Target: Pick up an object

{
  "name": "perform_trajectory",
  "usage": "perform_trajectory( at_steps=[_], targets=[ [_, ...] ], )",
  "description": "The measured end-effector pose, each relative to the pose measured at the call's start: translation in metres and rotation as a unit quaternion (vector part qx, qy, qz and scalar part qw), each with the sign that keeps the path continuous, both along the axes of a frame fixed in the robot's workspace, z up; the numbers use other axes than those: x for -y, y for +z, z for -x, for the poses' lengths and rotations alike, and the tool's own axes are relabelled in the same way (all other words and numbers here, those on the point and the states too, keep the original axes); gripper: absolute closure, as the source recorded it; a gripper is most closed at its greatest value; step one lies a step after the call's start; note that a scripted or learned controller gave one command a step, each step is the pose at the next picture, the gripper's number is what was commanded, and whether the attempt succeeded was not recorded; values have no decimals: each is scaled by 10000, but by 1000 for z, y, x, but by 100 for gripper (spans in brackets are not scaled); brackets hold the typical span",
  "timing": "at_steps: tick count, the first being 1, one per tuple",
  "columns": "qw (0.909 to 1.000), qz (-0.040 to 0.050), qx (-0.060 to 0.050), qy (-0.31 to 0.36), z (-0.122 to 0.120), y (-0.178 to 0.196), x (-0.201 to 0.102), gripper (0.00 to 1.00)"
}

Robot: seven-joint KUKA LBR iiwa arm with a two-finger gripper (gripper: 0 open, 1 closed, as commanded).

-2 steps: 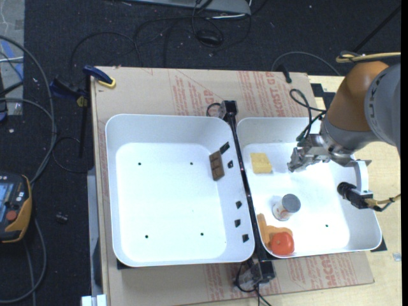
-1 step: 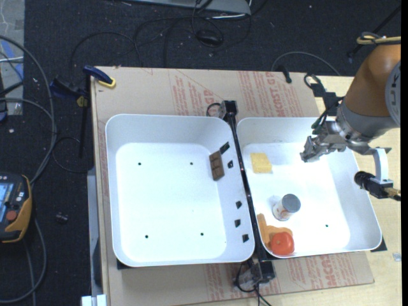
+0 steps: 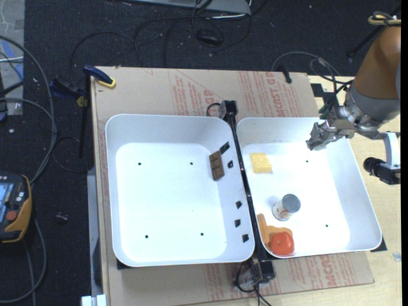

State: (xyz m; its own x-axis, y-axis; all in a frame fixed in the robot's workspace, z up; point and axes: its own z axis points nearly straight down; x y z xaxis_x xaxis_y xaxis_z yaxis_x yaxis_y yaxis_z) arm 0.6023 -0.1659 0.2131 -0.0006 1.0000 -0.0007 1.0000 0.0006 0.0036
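Both bins white: left bin (image 3: 127,132), right bin (image 3: 357,190). Left bin holds a dark brown bar (image 3: 217,166). Right bin: pale yellow block (image 3: 261,163), grey-topped can (image 3: 288,205), red-orange ball (image 3: 282,242) with an orange piece beside it. Bench (image 3: 166,94) tan cardboard, red lettering. Arm (image 3: 381,62) orange above, grey wrist. Floor (image 3: 44,18) black. Clamp handle (image 3: 101,76) yellow and blue.
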Motion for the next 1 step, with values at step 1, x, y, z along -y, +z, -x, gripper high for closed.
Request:
perform_trajectory(
  at_steps=[1],
  targets=[
    [10000, -3, -19, 0, 0, -6, 0, 100]
  ],
)
